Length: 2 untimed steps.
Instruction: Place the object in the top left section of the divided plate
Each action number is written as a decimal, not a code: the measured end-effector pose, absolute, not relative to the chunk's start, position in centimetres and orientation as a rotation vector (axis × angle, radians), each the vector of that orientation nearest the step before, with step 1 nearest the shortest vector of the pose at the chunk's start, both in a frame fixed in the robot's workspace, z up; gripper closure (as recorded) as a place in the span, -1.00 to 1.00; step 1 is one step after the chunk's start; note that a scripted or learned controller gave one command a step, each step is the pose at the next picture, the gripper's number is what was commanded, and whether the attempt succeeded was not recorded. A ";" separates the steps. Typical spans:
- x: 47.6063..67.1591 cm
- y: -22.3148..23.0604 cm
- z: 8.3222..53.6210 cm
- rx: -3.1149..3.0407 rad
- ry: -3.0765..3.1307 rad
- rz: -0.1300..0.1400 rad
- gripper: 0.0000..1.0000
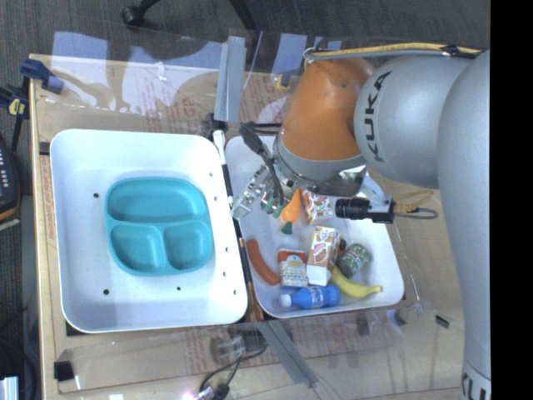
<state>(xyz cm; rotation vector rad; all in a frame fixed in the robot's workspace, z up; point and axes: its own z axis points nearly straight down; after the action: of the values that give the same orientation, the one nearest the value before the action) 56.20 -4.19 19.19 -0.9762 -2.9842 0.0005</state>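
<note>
The metal two-finger gripper (260,192), grip state unclear, hangs right of the turquoise divided plastic plate (158,225), over the right white bin (398,283).

Wooden table (125,98), worn top. Two shallow white bins on it, side by side, touching: left bin (75,248) and right bin (391,282). Clear sheeting along the back edge.

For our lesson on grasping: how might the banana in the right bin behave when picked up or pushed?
The banana looks smooth and curved, so it may pivot or slip between fingers. It lies against the bottle, so a push would probably nudge that too.
</note>
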 end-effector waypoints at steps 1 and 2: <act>56.3 -4.0 19.2 -0.013 -3.140 0.000 1.00; 52.0 -2.6 21.3 0.171 -3.136 0.000 1.00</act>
<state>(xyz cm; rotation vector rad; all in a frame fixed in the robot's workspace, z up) 52.00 -2.61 21.26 0.1709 -3.1359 0.0004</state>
